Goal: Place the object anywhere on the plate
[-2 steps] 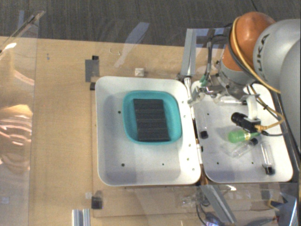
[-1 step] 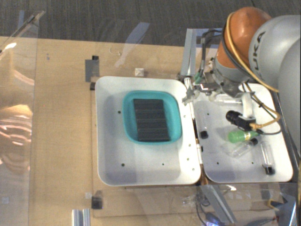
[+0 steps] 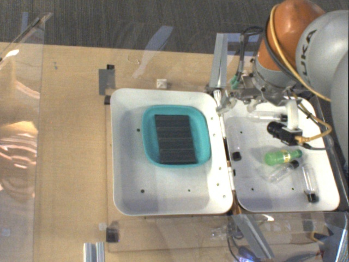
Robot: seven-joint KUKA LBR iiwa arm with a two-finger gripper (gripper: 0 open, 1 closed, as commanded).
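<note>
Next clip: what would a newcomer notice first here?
The teal plate with a dark ribbed slab on it, lying in the left bin. Then the grey and orange arm looming over the right bin's top corner, and a bright green object lying in that bin among clear items.

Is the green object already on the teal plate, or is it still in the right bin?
Still in the right bin. The green object lies on that bin's white floor, while the teal plate sits in the left bin.
</note>
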